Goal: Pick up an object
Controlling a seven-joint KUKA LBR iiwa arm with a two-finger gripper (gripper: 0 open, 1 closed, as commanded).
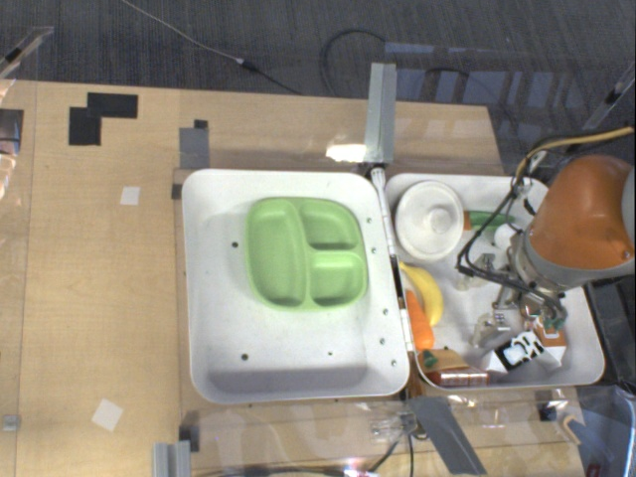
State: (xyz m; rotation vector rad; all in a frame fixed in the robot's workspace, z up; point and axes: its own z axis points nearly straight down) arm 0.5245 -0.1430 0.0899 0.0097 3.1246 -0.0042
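The right bin (592, 364) holds several objects: a white bowl (429, 219) at its back left, a yellow banana (427, 291), an orange carrot (421, 324) along the left wall, a green item (484, 220) behind the arm, a brown object (459, 374) at the front edge and a black-and-white object (519, 351). My gripper (494, 328) hangs low over the front middle of this bin, just left of the black-and-white object and right of the carrot. The arm's orange band (588, 212) hides much of the bin's right side. I see nothing clearly held.
The left bin (214, 296) carries a green divided plate (303, 253) near its middle. A metal divider post (381, 117) stands behind the seam between the bins. Cables (487, 256) loop off the wrist over the right bin.
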